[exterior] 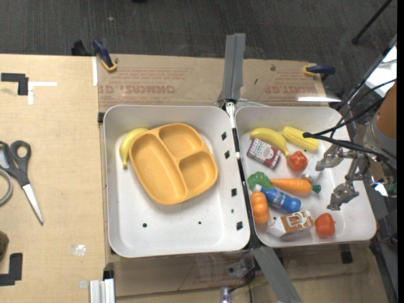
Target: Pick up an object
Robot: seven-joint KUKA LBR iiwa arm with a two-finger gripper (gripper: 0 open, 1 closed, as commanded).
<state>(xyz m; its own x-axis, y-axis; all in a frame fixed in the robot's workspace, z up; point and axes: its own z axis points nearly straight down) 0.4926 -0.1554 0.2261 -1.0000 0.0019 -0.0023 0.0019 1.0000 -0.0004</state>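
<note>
Camera view: gripper (pixel 336 180) over the right bin (pixel 363 232), jaws apart and holding nothing; red tomato (pixel 324 225), round and glossy, just below the jaws; carrot (pixel 291 185) left of them.

We see two white bins on the tabletop (pixel 50 169). The left bin (pixel 126 232) holds a yellow divided plate (pixel 173 163) with a banana (pixel 129 141) beside it. The right bin (pixel 360 223) holds small toy foods, and the claw (pixel 338 178) hangs open over its right side, holding nothing.
</note>
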